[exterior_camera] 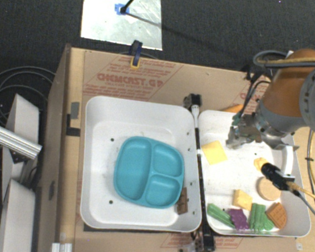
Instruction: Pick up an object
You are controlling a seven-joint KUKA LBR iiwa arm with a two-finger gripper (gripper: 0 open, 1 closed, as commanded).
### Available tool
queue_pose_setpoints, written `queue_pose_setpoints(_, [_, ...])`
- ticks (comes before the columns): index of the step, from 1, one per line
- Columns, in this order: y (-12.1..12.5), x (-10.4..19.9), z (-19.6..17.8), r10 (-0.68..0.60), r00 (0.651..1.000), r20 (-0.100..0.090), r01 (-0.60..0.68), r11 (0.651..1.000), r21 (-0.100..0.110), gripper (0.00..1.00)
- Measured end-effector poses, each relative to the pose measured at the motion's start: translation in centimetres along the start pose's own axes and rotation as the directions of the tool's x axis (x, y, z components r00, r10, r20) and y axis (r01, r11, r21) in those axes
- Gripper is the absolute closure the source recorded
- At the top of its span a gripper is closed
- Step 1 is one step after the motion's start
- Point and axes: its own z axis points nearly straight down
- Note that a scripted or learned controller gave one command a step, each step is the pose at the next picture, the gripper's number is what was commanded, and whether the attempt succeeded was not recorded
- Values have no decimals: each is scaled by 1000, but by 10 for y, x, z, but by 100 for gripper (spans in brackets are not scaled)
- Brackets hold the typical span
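Step in hand, as judged: approach, pre-grasp. The gripper (239,136) is low over the right bin (221,119), near that bin's far wall and close to the divider between the two bins; whether it is released or clenched cannot be told, since the wrist body hides that end at this slant. Nothing can be seen held. Nearest candidate is the yellow block (214,152), lying just beside the gripper on its near-left side, apart from it and from every other piece. It reads as a flat, square-cut slab, pale yellow, lying face down on the bin floor with its corners turned diagonal to the bin walls. Likely a light toy-food piece; low profile, so a grasp would need to reach the floor and close across two opposite edges. Next move, as judged: shift toward the camera and slightly left to centre over the block, align to its diagonal, then descend. Other items sit well apart, toward the near edge of the same bin: a green piece (218,214), a purple piece (239,218), a second green piece (258,216), a tan round piece (268,189), an orange piece (277,214). These are crowded, some touching, hence poorer targets. The left bin (97,144), beyond the divider from the gripper, holds a teal divided plate (148,172).
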Motion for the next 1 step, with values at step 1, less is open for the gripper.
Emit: queue_pose_setpoints(1, [-18,-9,-2,6,1000,1,-6,1000,1,100])
